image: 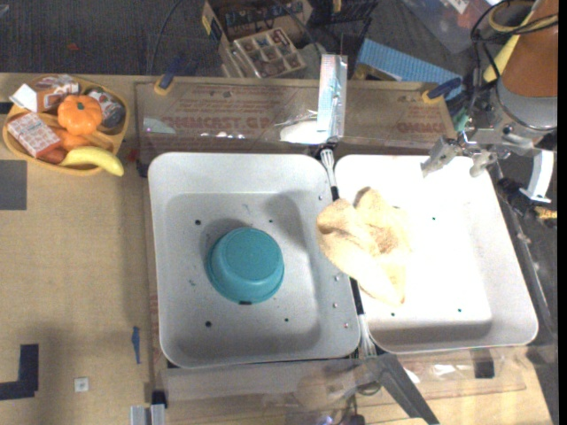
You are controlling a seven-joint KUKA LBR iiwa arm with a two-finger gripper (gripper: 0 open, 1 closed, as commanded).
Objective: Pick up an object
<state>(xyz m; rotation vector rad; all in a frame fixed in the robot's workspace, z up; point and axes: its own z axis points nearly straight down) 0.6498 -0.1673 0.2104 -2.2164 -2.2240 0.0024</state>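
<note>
Judging by its folds and limp outline, we take the cream cloth for a light, soft thing that will sag and drape once lifted, with nothing in it to break. It lies crumpled in the right bin, against that bin's left wall, with one edge lapping onto the divide between the two bins. We would take hold at the raised bunch near its upper middle, where the fabric stands proud, not at the thin flat tail toward the front, which could slip from a pinch.

We see the left bin holding a teal bowl, turned upside down near the bin's centre. We judge it stiff, smooth and rounded, so its dome offers little to grip and the rim sits flat on the floor of the bin; the cloth looks the easier pick.

We find the claw hanging at the far right corner of the right bin, well apart from the cloth, with nothing between its fingers. Whether those fingers stand apart or together we cannot tell at this angle.

On the counter, at the far left corner, a shallow basket carries toy food: a small orange pumpkin, a banana and some small packets.
</note>
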